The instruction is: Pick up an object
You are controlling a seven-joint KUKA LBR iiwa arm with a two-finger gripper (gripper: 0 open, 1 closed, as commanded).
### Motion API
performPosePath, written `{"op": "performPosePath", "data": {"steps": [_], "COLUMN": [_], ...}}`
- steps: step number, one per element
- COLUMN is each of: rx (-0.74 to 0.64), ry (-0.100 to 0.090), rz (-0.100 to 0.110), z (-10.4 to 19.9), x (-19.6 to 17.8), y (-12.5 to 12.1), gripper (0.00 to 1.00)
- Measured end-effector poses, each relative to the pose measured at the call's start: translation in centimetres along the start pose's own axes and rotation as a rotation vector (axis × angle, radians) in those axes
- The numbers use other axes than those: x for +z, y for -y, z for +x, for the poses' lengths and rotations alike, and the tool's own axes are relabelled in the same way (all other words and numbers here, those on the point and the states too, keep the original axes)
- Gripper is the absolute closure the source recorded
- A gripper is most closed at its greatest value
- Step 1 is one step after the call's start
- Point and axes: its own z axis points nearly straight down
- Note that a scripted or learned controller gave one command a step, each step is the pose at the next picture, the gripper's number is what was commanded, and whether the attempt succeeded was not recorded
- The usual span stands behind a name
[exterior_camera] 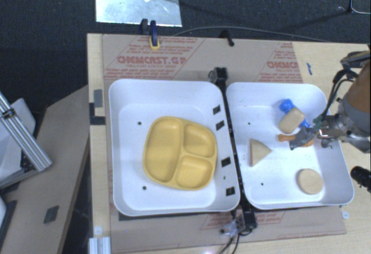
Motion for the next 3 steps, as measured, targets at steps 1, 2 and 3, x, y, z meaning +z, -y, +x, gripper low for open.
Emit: {"op": "performPosePath", "data": {"steps": [1, 2, 3], "rx": [0.002, 0.002, 0.002], "ry": [-0.002, -0.001, -0.001], "rz": [0.003, 0.003, 0.003], "z": [-0.3, -0.3, -0.3], "x": [4.4, 8.6, 12.2], "y": [-0.6, -0.6, -0.6], "gripper": [0.00, 0.00, 0.00]}}
